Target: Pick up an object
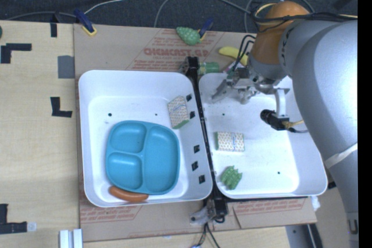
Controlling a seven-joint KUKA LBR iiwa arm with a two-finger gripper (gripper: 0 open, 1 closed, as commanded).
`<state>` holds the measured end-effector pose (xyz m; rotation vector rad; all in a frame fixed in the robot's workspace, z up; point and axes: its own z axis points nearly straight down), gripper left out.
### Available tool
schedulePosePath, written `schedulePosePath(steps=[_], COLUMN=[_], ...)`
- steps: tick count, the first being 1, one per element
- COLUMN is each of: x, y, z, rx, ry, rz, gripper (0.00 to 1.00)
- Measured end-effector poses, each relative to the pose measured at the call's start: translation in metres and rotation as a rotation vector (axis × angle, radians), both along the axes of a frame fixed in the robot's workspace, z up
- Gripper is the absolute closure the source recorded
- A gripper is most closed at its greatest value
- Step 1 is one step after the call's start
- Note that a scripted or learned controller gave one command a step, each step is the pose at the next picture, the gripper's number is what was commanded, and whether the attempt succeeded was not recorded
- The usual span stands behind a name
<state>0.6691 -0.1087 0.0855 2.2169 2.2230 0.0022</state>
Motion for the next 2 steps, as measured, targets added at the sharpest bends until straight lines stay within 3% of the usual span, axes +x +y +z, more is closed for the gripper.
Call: schedulePosePath(steps=[2], x=[-0.0007], y=[0.0147], z=[-0.0004], rx=[-0.001], ry=[0.002], rz=[-0.002], gripper=[0.00])
